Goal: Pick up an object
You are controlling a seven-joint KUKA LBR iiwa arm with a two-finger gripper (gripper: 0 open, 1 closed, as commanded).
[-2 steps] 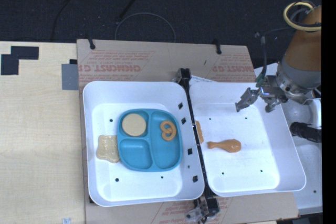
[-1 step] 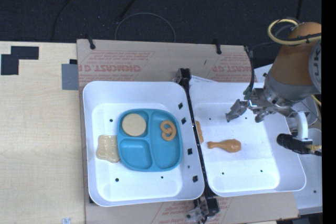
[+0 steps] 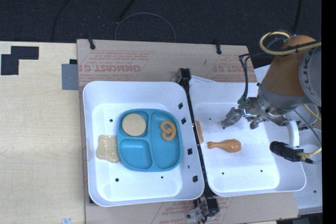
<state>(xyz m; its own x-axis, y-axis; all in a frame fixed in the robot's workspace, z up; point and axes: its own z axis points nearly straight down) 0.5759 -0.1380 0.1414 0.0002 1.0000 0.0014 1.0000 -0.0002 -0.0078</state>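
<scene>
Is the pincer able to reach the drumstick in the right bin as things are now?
Probably yes. The pincer hangs just above and beside the drumstick in the right bin, and nothing lies between them; only bare white floor surrounds it.

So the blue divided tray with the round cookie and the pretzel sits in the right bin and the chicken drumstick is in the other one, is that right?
Not quite. The camera view shows the blue divided plastic tray, holding the round tan cookie and the small brown pretzel, in the left white bin. The tan toy chicken drumstick lies in the right white bin.
</scene>
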